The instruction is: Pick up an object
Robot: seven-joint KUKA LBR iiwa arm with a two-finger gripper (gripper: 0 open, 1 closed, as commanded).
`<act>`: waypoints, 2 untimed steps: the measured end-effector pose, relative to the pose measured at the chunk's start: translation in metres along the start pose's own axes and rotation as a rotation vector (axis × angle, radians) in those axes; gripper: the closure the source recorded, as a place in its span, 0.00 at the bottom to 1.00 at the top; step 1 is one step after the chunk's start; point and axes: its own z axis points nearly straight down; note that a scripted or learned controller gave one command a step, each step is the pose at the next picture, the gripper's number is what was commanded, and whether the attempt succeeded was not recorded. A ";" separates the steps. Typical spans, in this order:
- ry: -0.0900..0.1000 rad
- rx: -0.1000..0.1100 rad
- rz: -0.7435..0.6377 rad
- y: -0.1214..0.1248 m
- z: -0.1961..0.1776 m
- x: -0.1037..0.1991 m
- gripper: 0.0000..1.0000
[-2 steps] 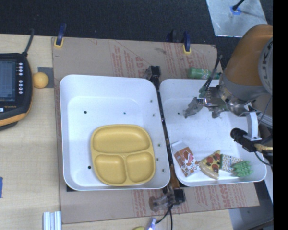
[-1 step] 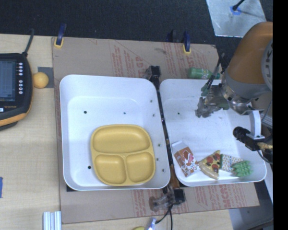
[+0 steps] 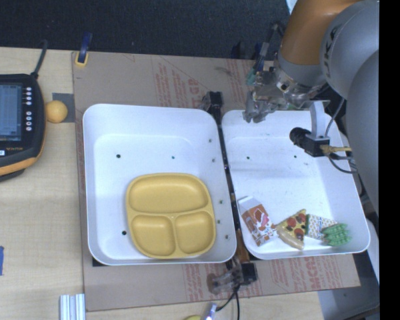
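gripper (image 3: 259, 109) hangs over the far rim of the right bin (image 3: 287, 172) with nothing in it, fingers too blurry to tell, while the toy pizza slice (image 3: 295, 227) lies at the near edge by a small carton (image 3: 256, 220) and green toy (image 3: 336, 233).

Bench (image 3: 27, 219): cardboard sheet (image 3: 153, 79) under 2 white bins (image 3: 103, 122), pendant (image 3: 10, 129) left.

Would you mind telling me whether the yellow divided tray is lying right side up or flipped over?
Right side up. The yellow divided tray lies flat in the left bin, and its three hollow compartments face upward, with raised ridges between them.
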 end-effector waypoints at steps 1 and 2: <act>0.000 0.003 -0.002 0.000 0.016 0.068 1.00; -0.002 0.002 -0.001 -0.041 0.027 0.043 1.00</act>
